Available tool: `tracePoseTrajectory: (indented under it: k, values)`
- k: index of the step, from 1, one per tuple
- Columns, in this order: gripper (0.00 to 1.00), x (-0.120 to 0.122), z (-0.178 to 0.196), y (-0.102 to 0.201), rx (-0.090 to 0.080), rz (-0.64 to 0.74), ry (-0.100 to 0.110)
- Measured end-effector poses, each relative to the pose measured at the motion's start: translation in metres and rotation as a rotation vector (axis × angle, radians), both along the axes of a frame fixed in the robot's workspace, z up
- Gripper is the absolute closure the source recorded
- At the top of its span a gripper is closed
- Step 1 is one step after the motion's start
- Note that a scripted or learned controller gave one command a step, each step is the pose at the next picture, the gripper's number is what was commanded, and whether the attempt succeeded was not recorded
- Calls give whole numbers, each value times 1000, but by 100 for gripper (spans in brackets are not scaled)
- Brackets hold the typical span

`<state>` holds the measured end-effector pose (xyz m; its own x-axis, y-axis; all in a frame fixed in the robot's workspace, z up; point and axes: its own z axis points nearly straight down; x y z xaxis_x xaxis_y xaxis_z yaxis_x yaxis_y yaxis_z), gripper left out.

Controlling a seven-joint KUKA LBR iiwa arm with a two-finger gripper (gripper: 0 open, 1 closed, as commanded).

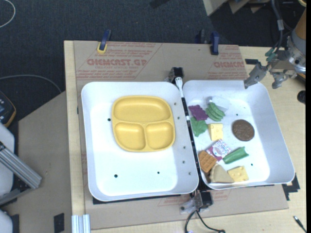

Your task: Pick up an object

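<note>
Though flat, round brown cookie [242, 129]

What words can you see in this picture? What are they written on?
"CHEMCAST GP" in red, on the brown paper-covered board behind the left bin.
"CHEMCAST" again in red, on the same board behind the right bin; the letters after it are cut off.
Smaller red lines around both: too blurred to read.
The pink-and-white packet in the right bin: its print is too small to read.

A yellow divided tray [143, 122] sits in the left white bin [97, 178] (three compartments), on a brown board [146, 57].
</note>
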<state>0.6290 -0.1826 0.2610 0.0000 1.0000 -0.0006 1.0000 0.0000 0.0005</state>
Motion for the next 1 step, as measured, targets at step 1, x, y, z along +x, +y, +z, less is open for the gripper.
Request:
tracePoseTrajectory:
  k: [1]
  values:
    - [0, 0, -43, 4, 2, 1, 6]
